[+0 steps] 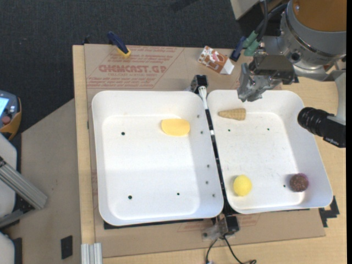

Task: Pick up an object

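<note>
The right bin [313, 147] holds a tan cone-shaped object [232, 114] near its far edge, a yellow ball [242, 185] near the front left, and a dark purple ball [298, 182] at the front right. A flat yellow oval [175, 127] lies in the left bin [104, 147]. My gripper [250, 95] hangs above the far edge of the right bin, just up and to the right of the cone. Nothing shows between its fingers.
A black cylinder [322, 125] juts over the right bin's right rim. On the cardboard behind the bins lie a small red-and-white packet [215, 59] and a blue-and-yellow clamp [119, 44]. A black clip [199, 83] sits where the two bins meet.
</note>
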Robot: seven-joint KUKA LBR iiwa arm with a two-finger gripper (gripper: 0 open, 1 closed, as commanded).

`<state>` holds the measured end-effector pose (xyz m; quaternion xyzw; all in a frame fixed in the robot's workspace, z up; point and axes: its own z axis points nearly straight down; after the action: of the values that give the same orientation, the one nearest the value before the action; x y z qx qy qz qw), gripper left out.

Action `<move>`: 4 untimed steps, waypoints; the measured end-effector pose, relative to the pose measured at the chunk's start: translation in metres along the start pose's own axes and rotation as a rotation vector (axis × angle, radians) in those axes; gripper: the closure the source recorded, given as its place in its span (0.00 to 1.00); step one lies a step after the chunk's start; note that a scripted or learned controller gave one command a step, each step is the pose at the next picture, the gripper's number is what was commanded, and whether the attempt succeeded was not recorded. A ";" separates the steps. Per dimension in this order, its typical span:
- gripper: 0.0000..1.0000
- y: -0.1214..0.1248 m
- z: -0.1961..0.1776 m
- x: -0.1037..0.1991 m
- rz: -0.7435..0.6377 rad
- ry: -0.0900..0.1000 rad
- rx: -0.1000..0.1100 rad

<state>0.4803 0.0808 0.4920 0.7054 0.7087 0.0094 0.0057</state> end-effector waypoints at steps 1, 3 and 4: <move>1.00 -0.006 0.168 0.000 0.007 -0.009 0.039; 1.00 0.013 -0.042 -0.100 0.003 -0.006 -0.001; 1.00 -0.001 -0.045 -0.145 0.010 -0.007 0.016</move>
<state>0.4789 -0.0642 0.5363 0.7090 0.7052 0.0013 0.0028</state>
